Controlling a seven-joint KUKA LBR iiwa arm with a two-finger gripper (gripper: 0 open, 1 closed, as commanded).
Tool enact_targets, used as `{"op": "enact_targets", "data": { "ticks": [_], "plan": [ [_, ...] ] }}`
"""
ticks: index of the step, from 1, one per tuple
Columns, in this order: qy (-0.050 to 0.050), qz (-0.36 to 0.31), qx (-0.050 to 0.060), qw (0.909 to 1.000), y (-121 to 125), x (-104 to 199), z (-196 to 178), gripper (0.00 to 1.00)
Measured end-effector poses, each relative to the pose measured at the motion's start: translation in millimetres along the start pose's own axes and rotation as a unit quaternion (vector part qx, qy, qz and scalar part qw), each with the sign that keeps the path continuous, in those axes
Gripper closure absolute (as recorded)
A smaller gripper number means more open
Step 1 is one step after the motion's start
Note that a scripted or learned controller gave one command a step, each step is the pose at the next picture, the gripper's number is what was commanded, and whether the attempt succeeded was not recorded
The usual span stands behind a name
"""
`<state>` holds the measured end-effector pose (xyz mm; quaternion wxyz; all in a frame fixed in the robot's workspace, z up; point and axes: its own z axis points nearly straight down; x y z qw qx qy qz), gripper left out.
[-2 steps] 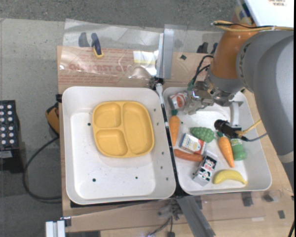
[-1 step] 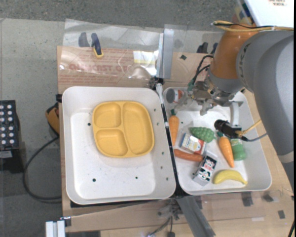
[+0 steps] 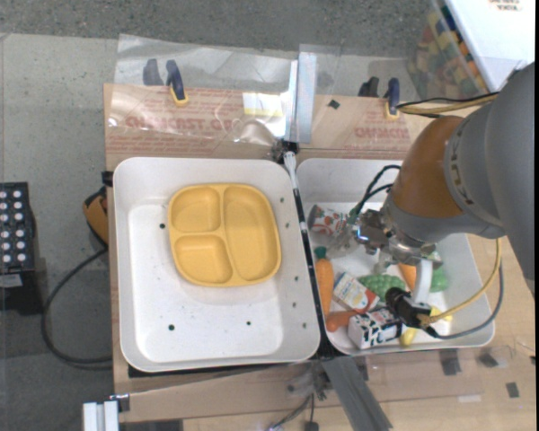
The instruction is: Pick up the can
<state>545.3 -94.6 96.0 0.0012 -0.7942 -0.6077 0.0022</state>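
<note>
Here, the can (image 3: 331, 222) looks crumpled and silvery.

Grey arm (image 3: 512, 160) with orange band (image 3: 431, 182), two white bins (image 3: 139, 312), yellow divided plate (image 3: 224, 233) in the bin far from the gripper (image 3: 388, 260), orange carrot (image 3: 324, 278) beside the gripper, green item (image 3: 374, 285) just under it, black-and-white carton (image 3: 374, 329) below
</note>
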Motion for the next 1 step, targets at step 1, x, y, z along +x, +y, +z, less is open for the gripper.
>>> {"op": "enact_targets", "data": {
  "ticks": [1],
  "plan": [
    [0.001,-0.085,-0.001,0.9964,-39.9,-55.9,-43.6,0.00]
  ]
}}
